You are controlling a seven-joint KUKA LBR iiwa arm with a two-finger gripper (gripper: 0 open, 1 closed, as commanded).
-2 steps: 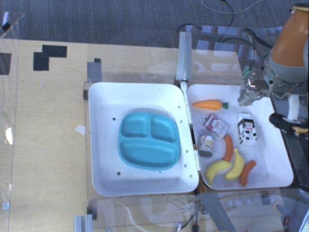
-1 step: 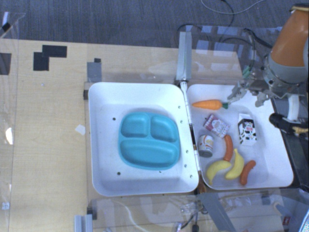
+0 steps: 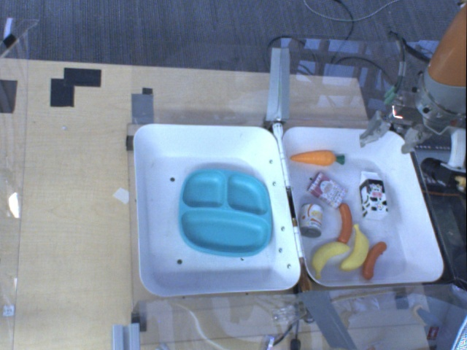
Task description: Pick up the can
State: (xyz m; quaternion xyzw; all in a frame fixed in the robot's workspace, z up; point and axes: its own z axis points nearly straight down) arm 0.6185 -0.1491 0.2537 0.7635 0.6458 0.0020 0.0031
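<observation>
The can (image 3: pixel 311 219) is small and silver with a red and white label. It stands in the right bin (image 3: pixel 427 265), close to that bin's left wall. My gripper (image 3: pixel 390 138) hovers over the bin's far right corner, well up and to the right of the can. Its two fingers are spread open and nothing sits between them.
An orange carrot (image 3: pixel 316 158), a red-white packet (image 3: pixel 326 189), a cow-print carton (image 3: pixel 373 197), two sausages (image 3: pixel 345 223) and two bananas (image 3: pixel 330 255) share the right bin. The left bin (image 3: pixel 157 159) holds a blue divided plate (image 3: pixel 225 212).
</observation>
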